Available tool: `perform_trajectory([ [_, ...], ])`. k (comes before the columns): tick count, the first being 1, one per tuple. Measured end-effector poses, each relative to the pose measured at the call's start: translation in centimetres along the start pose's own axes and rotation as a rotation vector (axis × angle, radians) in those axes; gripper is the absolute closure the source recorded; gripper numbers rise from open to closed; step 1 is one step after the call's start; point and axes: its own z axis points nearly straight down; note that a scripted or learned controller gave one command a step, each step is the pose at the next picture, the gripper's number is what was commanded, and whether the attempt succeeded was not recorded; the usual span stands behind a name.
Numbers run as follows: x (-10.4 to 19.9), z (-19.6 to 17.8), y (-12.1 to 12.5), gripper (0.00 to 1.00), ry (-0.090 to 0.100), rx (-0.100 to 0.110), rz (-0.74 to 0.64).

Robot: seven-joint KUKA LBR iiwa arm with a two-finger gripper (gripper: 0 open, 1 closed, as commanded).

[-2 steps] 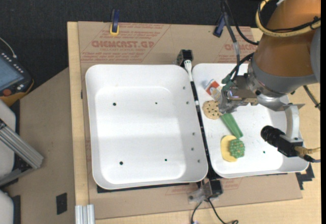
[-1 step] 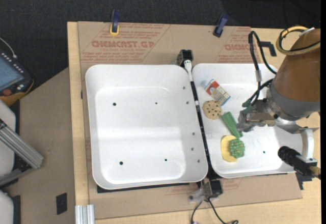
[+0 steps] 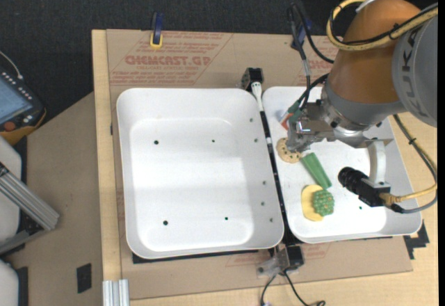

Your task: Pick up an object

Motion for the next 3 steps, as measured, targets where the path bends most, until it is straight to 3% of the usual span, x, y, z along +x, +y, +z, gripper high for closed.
perform_trajectory([
  [1,-12.7,5.3,2.7,1.00,-0.007,0.007,0.020],
  [2,-6.6,0.4,2.6,1.00,-0.001,-0.001,0.003],
  [3,-2.2,-7.0,-4.2,1.00,0.001,0.001,0.003],
])
